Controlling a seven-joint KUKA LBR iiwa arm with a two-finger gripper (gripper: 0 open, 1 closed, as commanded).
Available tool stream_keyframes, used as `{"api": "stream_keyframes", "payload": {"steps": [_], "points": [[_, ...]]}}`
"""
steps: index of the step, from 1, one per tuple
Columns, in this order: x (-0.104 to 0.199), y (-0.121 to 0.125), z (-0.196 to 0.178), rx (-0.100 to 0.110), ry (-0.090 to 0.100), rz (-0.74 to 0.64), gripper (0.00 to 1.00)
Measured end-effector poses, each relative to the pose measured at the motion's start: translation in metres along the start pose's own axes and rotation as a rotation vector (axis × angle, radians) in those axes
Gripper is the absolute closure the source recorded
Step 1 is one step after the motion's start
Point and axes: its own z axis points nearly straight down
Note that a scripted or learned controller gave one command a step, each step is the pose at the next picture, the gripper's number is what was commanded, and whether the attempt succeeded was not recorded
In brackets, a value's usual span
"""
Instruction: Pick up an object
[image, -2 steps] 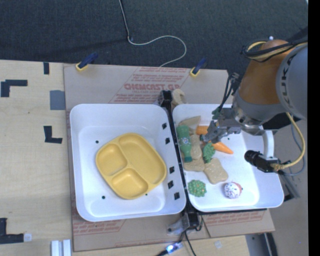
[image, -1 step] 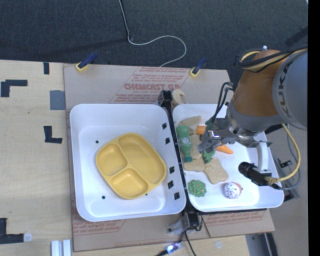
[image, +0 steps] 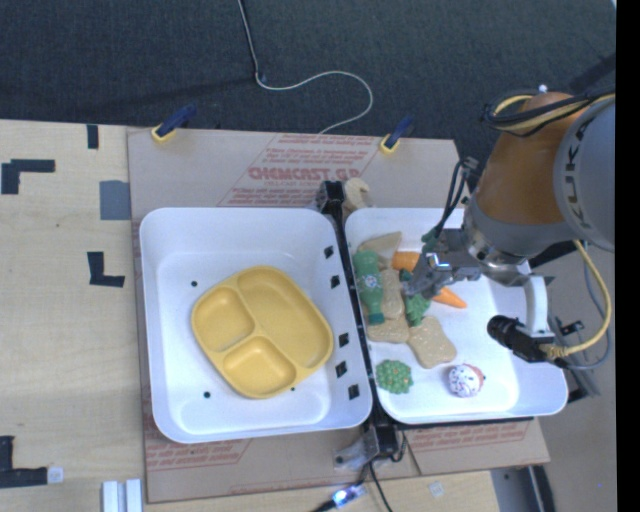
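Cardboard covers the surface (image: 300, 170) under two white bins. Nearest me, at six o'clock in the right bin (image: 520, 400), sit a green ball (image: 393, 376) and a speckled ball (image: 464, 380). Farther up, my tool (image: 420, 290) hangs low over the carrot (image: 447, 297) amid the clutter; whether it is open I cannot tell. I'd centre on the carrot before closing. The yellow tray (image: 262, 330) lies at nine o'clock.

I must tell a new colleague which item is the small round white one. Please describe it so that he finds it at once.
Start at the right bin, the one crowded with small toys. Go to its near right corner, where the white ball lies alone. It is round and white with red marks, while its nearest neighbour, the green bumpy ball, is green all over.
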Motion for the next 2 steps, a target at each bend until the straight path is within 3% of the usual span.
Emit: {"api": "stream_keyframes", "payload": {"steps": [1, 2], "points": [[0.02, -0.004, 0.005, 0.002, 0.001, -0.002, 1.0], [0.004, -0.008, -0.002, 0.0, 0.0, 0.0, 1.0]]}}
